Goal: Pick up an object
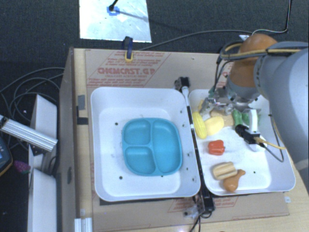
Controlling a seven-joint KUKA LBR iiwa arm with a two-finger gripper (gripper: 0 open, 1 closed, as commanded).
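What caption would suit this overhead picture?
Robot arm lowers its tool over toy food in the right bin; a blue plate sits in the left.

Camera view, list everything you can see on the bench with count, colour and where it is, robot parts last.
bins: two, white, side by side on the bench.
divided plate: one, light blue, middle of the left bin.
corn cob: one, yellow, right bin against its left wall.
lemon: one, pale yellow, right bin, beside the corn cob.
green item: one, green, right bin under the arm; too hidden to name.
red pepper: one, red-orange, centre of the right bin.
bread roll: one, tan, right bin near the front.
drumstick: one, brown, right bin, front of the bread roll.
arm: one, grey with orange band, over the right bin.
tool: one, metallic, low over the lemon.
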